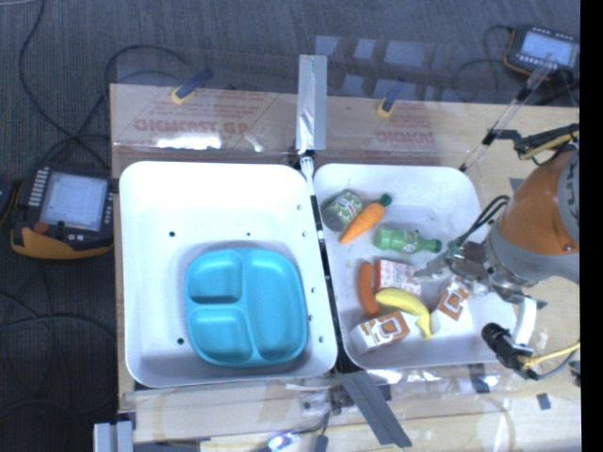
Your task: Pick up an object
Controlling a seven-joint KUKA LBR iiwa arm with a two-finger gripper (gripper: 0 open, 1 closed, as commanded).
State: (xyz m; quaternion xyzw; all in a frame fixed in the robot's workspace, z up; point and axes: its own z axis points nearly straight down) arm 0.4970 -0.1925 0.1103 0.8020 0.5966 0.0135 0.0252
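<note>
The right bin (443,179) holds several toy foods. A green can (341,206) and an orange carrot (364,220) lie at its far left. A green bottle (405,242) lies in the middle. Nearer the front are a red sausage (366,286), a red and white packet (395,276), a yellow banana (406,304) and two small brown and white cartons (384,329) (453,300). My gripper (455,264) hangs low over the right side of this bin, just right of the packet and above the right carton. The wrist blocks the view under it.
The left bin (151,215) holds a blue divided plate (247,305). A metal divider (311,111) stands between the bins at the back. Handheld controllers (61,210) (542,50) lie left and far right. Cables trail by the arm's base (513,342).
</note>
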